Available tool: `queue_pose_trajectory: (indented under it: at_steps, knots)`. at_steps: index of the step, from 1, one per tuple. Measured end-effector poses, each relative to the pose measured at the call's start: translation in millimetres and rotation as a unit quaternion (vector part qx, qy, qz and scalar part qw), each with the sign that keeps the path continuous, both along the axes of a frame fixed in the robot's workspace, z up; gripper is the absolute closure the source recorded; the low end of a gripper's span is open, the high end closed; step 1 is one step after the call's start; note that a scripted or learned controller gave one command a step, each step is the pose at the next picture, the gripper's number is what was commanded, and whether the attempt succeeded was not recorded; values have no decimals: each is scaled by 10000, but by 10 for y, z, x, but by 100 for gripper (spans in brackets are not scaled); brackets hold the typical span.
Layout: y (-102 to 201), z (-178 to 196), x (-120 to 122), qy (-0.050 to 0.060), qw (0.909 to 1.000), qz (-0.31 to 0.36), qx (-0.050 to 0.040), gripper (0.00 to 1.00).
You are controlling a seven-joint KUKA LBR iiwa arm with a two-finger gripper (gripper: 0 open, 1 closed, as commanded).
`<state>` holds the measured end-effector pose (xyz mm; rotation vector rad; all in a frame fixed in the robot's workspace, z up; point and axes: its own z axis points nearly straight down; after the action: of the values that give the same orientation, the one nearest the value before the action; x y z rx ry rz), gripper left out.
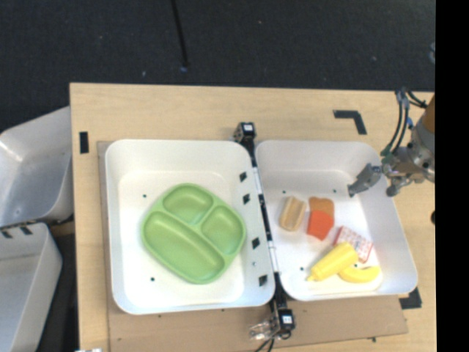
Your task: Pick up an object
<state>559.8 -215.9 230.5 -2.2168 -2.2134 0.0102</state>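
**A:** Down at the worktop (220,112) now. Two white bins side by side. The left bin (121,196) carries a green divided plate (193,232), sitting a little low of centre, with bare white floor all round it, most of it toward the far wall.

**B:** And the right bin (308,160)?

**A:** Busier. A tan block (292,213) and an orange block (320,218) just beside each other mid-bin. Nearer the front, a yellow bottle (331,261) lies tilted, a banana (360,273) tucked against the front-right rim, and a red-and-white packet (355,242) between the orange block and the banana. The far half of that bin is open floor.

**B:** Where's the end effector?

**A:** The end effector (375,180) sits at the right bin's far-right corner, over the rim, well apart from the objects. Its two fingers look spread, one dark finger (361,180) angled in over the bin, and nothing between them.

**B:** So released.

**A:** Yes, released, gripping nothing. The divider between bins runs straight down the middle, with clips along it.
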Motion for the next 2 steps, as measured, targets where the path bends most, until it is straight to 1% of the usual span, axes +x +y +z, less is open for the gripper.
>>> queue_pose_trajectory:
  at_steps: [1, 2]
  knots:
    - [3, 68, 27, -59, 10000, 15, -16, 0]
    - [13, -561, -13, -30, 10000, 4, -10, 0]
